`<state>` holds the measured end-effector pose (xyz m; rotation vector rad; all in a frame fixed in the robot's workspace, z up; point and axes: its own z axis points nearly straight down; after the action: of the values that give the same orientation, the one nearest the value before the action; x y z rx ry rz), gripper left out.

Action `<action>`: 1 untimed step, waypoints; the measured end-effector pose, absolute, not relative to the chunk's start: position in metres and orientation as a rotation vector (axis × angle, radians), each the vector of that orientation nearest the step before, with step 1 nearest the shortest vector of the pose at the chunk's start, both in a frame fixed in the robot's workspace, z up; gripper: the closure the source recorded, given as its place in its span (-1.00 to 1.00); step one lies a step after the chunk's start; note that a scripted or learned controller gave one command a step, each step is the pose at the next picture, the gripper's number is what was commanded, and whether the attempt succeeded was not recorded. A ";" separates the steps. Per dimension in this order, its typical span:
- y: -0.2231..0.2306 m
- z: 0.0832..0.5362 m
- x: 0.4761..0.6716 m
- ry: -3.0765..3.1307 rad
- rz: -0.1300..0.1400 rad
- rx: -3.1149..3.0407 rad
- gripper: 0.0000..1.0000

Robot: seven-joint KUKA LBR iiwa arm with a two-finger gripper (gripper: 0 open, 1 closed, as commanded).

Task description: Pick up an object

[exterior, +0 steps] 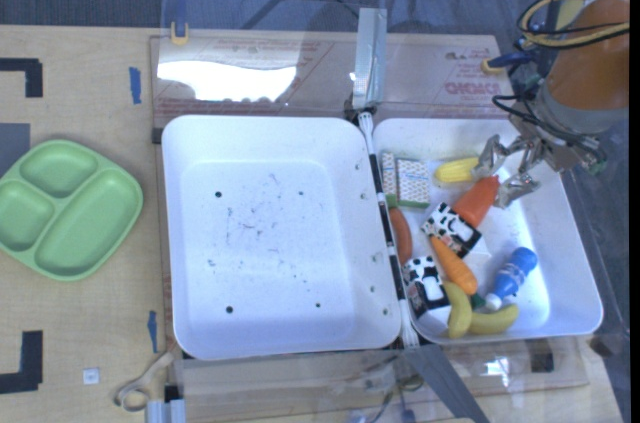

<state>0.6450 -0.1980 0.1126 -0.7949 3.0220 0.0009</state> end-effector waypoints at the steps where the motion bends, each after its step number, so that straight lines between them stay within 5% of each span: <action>1: -0.137 0.198 0.670 3.051 -0.001 -0.701 1.00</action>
<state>0.6697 -0.1372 0.1984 -0.7008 3.0514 -0.0007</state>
